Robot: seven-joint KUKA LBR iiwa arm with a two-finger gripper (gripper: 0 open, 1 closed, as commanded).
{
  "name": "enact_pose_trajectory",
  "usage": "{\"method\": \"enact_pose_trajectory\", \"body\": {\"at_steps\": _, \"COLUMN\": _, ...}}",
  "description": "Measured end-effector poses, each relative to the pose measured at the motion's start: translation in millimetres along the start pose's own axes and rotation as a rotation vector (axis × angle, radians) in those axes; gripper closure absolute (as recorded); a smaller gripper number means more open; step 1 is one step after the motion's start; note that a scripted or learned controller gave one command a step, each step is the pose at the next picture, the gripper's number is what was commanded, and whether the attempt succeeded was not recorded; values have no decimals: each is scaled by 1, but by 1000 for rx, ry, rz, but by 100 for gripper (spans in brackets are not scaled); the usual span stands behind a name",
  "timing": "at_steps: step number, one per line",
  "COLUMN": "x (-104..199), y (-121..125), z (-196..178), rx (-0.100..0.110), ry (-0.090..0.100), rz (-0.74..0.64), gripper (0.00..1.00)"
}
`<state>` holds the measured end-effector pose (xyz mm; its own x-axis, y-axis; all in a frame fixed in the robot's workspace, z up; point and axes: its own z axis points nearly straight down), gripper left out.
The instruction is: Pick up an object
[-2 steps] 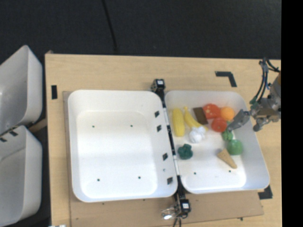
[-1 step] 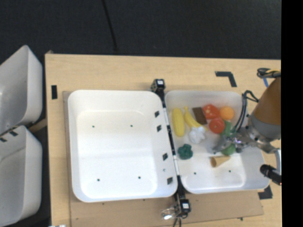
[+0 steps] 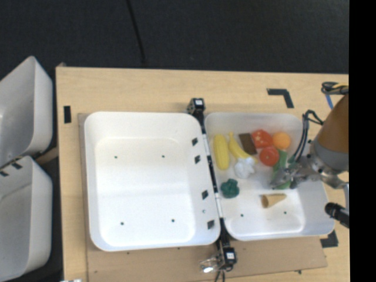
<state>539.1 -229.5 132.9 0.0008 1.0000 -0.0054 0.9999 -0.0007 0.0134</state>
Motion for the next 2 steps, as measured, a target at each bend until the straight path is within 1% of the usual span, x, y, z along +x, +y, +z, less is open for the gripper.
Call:
{"method": "enact_pose_trajectory", "body": {"at_steps": 1, "x": 73, "y": 141, "z": -104, "rx": -13, "ry": 1, "rz": -15, "gripper": 100}}
{"method": "enact_pose_trajectory", "body": {"at_steps": 2, "x": 164, "y": 153, "z": -66, "rx": 10, "ry": 8, "rz": -11, "gripper": 100}}
